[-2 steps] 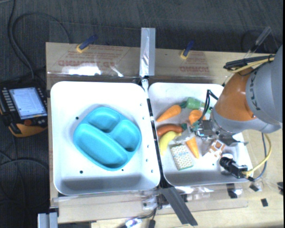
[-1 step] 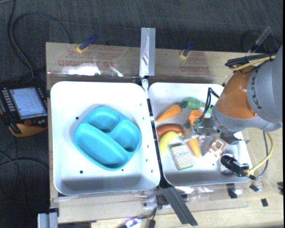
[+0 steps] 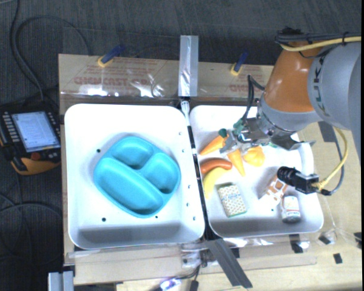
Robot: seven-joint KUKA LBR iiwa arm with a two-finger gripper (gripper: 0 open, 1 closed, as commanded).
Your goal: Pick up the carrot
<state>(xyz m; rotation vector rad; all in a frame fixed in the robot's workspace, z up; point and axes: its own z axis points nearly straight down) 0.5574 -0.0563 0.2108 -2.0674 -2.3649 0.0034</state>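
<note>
I see the end effector (image 3: 238, 133) just beside the carrot (image 3: 212, 144) in the right bin (image 3: 312, 214) — its opening, I cannot tell.

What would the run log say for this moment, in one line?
gripper over right bin | beside carrot | carrot not lifted | blue tray left bin

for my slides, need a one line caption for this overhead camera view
KUKA arm's end effector hovers at the carrot in the right bin; blue divided plate sits in the left bin.
</note>
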